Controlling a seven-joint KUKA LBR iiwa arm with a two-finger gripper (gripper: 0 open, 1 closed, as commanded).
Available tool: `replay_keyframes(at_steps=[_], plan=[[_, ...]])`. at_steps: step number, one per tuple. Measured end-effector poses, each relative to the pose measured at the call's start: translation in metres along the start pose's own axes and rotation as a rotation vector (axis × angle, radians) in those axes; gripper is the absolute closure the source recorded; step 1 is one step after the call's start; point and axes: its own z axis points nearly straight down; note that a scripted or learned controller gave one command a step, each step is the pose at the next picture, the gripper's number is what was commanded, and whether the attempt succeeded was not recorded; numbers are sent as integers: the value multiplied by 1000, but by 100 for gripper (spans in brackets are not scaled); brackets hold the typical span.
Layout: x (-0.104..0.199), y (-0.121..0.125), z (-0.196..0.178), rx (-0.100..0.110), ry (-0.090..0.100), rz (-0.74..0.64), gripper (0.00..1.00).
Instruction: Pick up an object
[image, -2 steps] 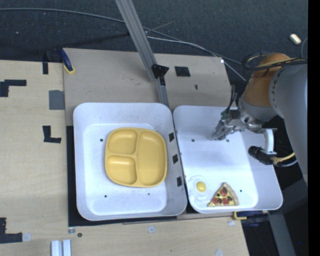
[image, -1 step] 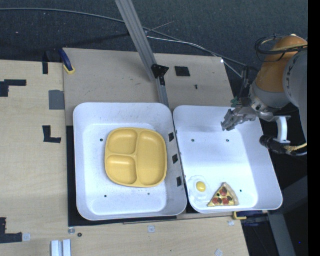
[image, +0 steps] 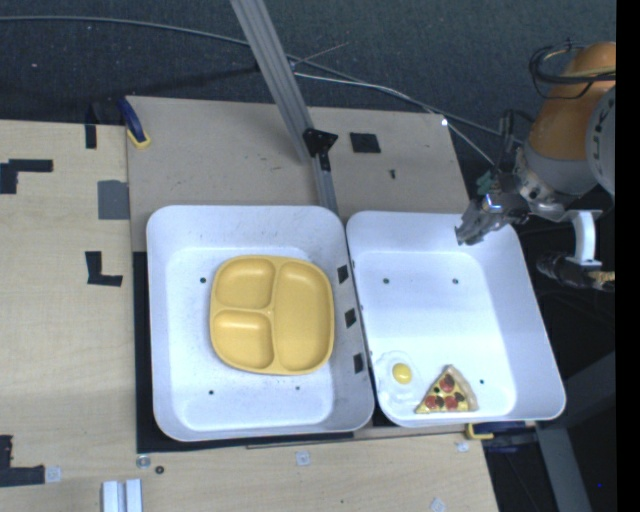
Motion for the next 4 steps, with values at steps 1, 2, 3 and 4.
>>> replay_keyframes(at_steps=[1,2,3,4], plan=[[0,1,-54,-1,0,0,100],[48,-9,-38,6,2,-3,100],[91,-21,-40,6,2,-3,100],[147,-35,-25,8,2,-4,100]])
